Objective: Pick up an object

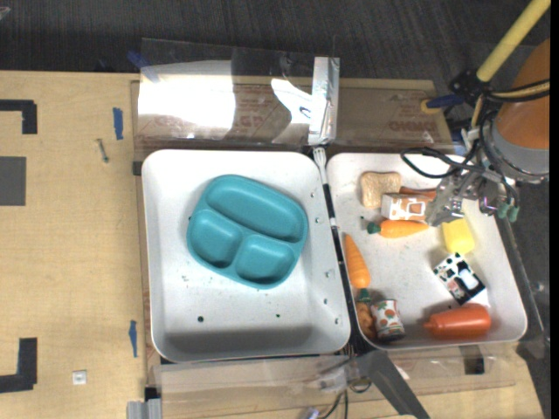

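Note:
The right bin (515, 299) holds several toy foods. A bread slice (379, 185) lies at the back, with an orange-and-white carton (404, 207) and a carrot (398, 229) just in front of it. A second carrot (355, 264) lies along the bin's left wall. A yellow block (458, 236), a black-and-white piece (458, 278), a red sausage (458, 321) and a small printed box (388, 318) fill the right and front. My gripper (460, 199) hangs over the bin's back right, just above the yellow block and right of the carton. Nothing shows held in it.
The left bin (166, 312) carries a teal divided plate (247, 230). A clear plastic sheet and a metal bracket (323, 99) stand behind the bins. Cables and a yellow rod (515, 29) crowd the arm's side at the top right. Tan benchtop (61, 260) lies to the left.

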`<state>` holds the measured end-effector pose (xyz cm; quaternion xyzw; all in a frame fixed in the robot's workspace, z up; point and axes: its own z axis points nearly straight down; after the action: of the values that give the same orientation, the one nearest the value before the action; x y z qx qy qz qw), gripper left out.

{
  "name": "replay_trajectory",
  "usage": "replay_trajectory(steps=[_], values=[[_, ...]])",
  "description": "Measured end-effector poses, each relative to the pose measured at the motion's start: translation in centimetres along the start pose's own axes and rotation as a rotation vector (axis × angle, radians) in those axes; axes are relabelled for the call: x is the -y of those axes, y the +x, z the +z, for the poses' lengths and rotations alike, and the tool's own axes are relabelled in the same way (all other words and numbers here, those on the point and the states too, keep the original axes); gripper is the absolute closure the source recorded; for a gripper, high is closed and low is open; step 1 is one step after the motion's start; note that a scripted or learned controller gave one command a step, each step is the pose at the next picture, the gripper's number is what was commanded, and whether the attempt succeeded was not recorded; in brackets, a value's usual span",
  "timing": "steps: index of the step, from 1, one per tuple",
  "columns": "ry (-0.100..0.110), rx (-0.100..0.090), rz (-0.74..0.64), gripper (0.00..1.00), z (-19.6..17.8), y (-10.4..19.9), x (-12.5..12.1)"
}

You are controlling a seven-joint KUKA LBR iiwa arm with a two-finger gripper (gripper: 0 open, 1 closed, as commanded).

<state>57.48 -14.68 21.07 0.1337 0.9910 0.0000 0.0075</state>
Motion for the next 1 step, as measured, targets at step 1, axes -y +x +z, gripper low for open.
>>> replay_trajectory(steps=[1], values=[[0.0,-0.006,0.095,1.0,-0.59,-0.33,-4.81]])
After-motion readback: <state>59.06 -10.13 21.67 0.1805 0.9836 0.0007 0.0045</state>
